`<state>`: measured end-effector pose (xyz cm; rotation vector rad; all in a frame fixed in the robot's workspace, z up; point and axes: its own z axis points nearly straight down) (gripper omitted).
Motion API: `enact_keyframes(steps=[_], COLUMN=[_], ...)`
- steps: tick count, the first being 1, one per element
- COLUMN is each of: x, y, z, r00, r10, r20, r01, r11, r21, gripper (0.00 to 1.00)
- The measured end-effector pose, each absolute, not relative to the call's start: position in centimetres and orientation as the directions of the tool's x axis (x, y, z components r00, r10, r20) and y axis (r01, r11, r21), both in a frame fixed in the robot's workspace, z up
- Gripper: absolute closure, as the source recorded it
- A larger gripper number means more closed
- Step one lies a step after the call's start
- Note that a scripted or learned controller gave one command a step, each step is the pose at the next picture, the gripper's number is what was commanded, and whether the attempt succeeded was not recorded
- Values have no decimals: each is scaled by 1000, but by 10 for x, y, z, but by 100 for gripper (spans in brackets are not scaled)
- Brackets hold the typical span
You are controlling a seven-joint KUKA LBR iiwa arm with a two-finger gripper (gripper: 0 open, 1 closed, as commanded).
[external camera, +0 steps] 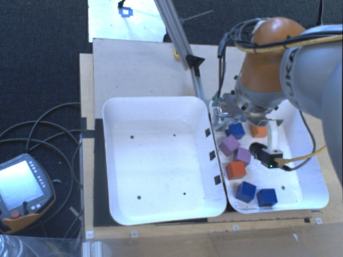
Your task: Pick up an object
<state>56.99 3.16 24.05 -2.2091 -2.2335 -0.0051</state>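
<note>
Surface (150, 63): two white bins are carried side by side.

Left bin (161, 159): bare white floor.

Right bin (313, 189): seven blocks are counted.
- Blue blocks, three: two near the front edge, close together (246, 191) and (266, 197); one farther back (235, 130), just below the tool.
- Orange blocks, two: one mid-bin (236, 169); one farther back (259, 131).
- Purple blocks, two: one (230, 144) beside the divider, one (243, 155) just right of it, touching or nearly so.

Arm (305, 68): entered from the right, orange band (268, 52) above the wrist, bent down over the back of the right bin.

Tool (228, 118): lowered at the bin's back left; fingers are hidden by the wrist, so open or closed cannot be told. No block is seen held.
</note>
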Motion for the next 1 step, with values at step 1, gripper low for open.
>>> enact_keyframes(steps=[1], x=[582], y=[80], z=[225], r00=[-10], r10=[1000], r20=[1], r01=[1000], r11=[10], r21=[2], gripper=[100])
